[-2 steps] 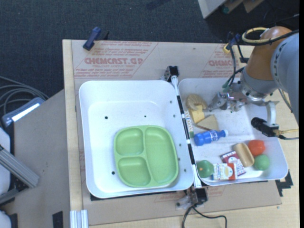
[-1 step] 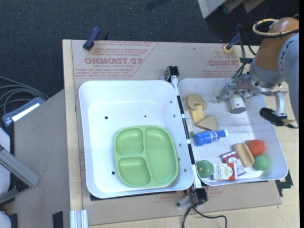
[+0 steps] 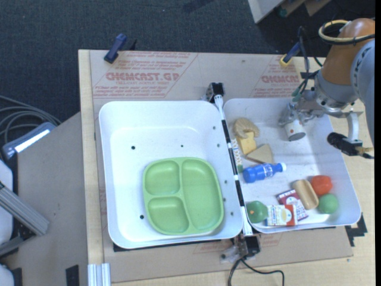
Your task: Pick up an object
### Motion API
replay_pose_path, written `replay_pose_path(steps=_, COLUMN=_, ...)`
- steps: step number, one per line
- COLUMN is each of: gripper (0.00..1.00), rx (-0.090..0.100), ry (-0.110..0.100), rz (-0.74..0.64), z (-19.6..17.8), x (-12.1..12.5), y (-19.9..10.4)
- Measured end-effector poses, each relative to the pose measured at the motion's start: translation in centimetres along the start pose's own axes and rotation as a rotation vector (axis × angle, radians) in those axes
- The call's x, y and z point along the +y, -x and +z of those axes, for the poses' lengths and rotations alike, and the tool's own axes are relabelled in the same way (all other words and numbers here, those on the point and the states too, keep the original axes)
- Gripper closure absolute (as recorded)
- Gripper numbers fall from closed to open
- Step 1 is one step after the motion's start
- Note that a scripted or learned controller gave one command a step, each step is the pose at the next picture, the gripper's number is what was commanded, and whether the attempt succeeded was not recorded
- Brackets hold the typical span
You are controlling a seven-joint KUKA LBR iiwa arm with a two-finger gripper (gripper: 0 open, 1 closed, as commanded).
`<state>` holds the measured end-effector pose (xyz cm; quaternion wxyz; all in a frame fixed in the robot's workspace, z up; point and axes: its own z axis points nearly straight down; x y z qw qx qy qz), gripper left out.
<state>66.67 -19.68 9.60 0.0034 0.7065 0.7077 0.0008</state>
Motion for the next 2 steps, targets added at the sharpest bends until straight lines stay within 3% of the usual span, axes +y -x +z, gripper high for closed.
replay_pose_path(steps=1, gripper=1.0, rx=0.004, ry=-0.002, rz=-0.001, z=-7.1, x=0.2, y=-6.2)
replay_pose_path(steps=2, gripper=1.0, rx=0.006, ry=-0.006, rz=0.0, z=-11.0, x=-3.2, y=-12.4)
